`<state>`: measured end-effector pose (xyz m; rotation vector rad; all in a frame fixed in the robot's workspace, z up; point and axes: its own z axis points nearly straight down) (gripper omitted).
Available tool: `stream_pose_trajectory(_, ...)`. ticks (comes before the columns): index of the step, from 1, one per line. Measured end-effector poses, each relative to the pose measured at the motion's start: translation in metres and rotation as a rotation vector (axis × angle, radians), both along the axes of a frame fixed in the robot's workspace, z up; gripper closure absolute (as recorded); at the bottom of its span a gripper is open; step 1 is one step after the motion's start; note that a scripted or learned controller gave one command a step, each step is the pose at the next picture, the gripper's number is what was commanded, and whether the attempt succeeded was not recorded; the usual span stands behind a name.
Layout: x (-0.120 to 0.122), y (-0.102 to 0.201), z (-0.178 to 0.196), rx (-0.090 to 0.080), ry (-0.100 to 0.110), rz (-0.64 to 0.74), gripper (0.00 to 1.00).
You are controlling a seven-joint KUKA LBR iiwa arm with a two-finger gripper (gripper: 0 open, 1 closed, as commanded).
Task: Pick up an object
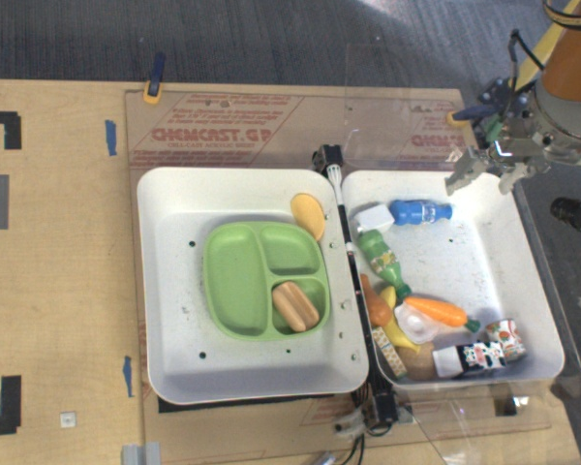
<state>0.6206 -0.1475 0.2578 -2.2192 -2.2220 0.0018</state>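
My gripper (485,176) hangs over the far right corner of the right bin (523,250), its two fingers spread open with nothing between them. Just below and left of it lies a blue bottle (421,211). Further down the bin are a white block (373,217), a green bottle (380,255), an orange carrot (436,310), a yellow piece (397,335) and a black-and-white carton (481,355). The left bin (169,260) holds a green divided plate (242,279) with a brown roll (295,305) in one compartment, and a yellow fruit (310,214) beside the plate.
The ridge where the two bins meet (347,260) runs down the middle. The arm's orange band (569,61) and cables rise at the top right. A cardboard sheet (58,260) covers the bench to the left.
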Motion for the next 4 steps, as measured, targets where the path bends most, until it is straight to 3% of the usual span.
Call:
stream_pose_trajectory(1, -0.054, -0.016, -0.089, 0.001, 0.004, 0.202, 0.0)
stream_pose_trajectory(2, -0.14, 0.01, -0.164, 0.0, -0.005, 0.009, 0.0)
stream_pose_trajectory(3, -0.101, 0.012, -0.167, 0.001, -0.014, -0.374, 0.0)
stream_pose_trajectory(4, -0.099, 0.012, -0.156, -0.001, -0.021, -0.372, 1.0)
